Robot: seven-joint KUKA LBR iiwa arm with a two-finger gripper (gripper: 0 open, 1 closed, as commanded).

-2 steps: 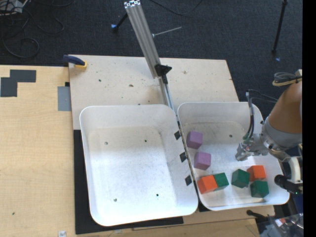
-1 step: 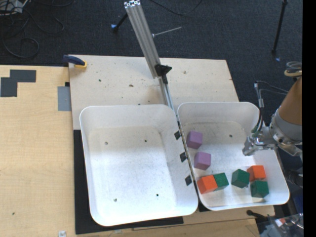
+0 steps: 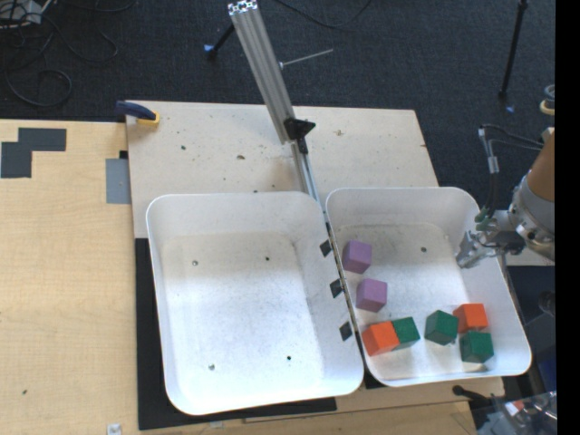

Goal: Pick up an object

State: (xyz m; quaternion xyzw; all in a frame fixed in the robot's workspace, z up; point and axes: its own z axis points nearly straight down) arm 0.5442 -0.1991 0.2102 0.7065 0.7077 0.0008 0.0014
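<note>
The right bin [image 3: 399,202] holds several blocks. Two purple blocks [image 3: 357,256] [image 3: 372,294] lie near its left wall. An orange block [image 3: 381,337] touches a green block [image 3: 405,331] at the front. Further right sit a green block [image 3: 441,326], an orange block [image 3: 471,315] and another green block [image 3: 477,345]. My gripper [image 3: 473,248] hangs over the bin's right rim, above and behind the blocks, apart from all of them. Nothing shows between its fingers.
The left bin [image 3: 181,216] sits beside the right one, with black clips [image 3: 336,288] along the shared wall. A slanted aluminium bar [image 3: 267,71] rises behind the bins. A blue-and-yellow tool [image 3: 138,111] lies at the bench's far left corner.
</note>
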